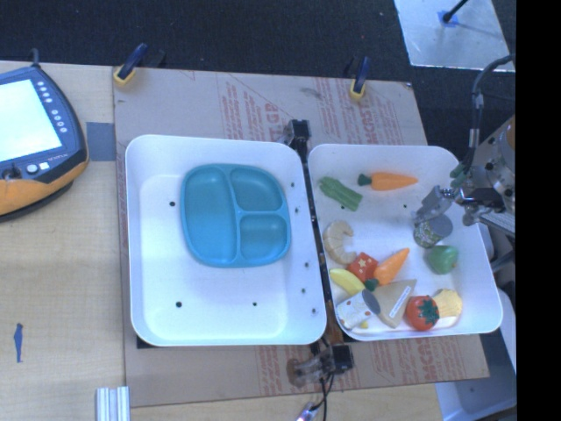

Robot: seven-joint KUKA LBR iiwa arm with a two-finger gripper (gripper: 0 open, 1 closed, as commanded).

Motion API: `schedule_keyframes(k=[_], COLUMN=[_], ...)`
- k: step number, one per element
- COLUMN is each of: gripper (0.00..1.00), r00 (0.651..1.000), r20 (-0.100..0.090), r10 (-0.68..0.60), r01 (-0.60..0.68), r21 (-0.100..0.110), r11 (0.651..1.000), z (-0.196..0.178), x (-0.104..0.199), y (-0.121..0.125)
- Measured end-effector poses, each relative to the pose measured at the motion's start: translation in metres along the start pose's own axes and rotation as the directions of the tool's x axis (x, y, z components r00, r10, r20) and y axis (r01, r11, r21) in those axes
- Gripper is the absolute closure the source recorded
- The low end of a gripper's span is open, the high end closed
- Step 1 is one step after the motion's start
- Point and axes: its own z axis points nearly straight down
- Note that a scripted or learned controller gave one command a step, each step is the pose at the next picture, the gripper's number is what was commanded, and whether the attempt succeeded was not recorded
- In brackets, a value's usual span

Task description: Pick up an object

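The right bin [469, 235] holds several toy foods. A carrot [390, 181] and a green pickle [339, 193] lie at the back, and a pale shrimp [337, 239] lies at the left. A red pepper [362, 266], an orange wedge [393, 263] and a banana [346, 281] cluster in the middle. A cheese wedge [396, 302], a tomato [422, 313] and corn [448, 302] sit at the front. My gripper [432, 221] hangs low over the bin's right side, just above a green lime [443, 258]. Nothing visibly sits in it.
The left bin [149, 261] carries a blue divided plate [236, 214]. A tablet in an orange case [35, 143] rests on the bench at far left. Clamps [129, 67] pin the cardboard at the back edge.
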Motion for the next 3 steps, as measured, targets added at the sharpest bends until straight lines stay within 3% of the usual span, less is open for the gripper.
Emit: schedule_keyframes(k=[1,2,3], gripper=[0.00,0.00,0.00], r00=[1.000,1.000,1.000], r20=[0.002,0.000,0.000], r10=[0.000,-0.003,-0.002], r01=[0.000,0.003,0.002], r21=[0.002,0.004,0.003], r11=[1.000,1.000,1.000], z=[0.098,0.170,0.170], x=[-0.049,-0.055,-0.057], y=[0.071,0.137,0.138])
